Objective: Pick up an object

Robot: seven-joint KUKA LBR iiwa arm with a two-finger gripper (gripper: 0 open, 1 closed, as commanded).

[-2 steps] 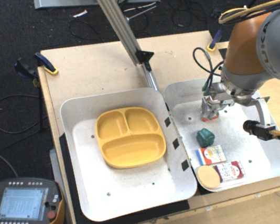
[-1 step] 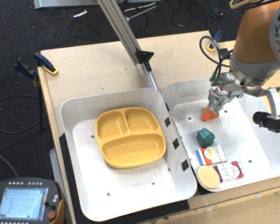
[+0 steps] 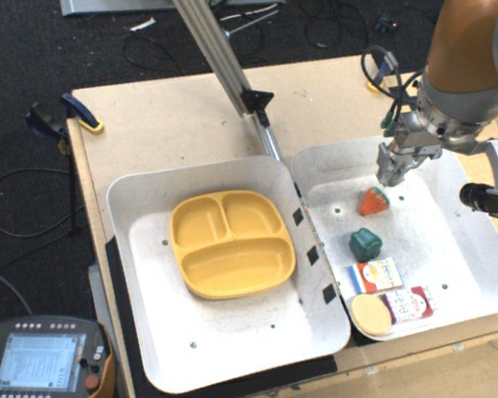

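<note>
Camera view, yellow tray (image 3: pixel 233 243) in left bin (image 3: pixel 161 350)

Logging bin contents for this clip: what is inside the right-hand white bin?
The right bin holds an orange-red item, a dark green block, two small printed packets and a pale round piece. The gripper and arm cover its upper right corner.

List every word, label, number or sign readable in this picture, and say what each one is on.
None can be read.
Small box with red and yellow print in the right bin: too blurred.
Red and white packet beside it: too blurred.
Teach pendant screen on the floor: lit, text too small.
</note>
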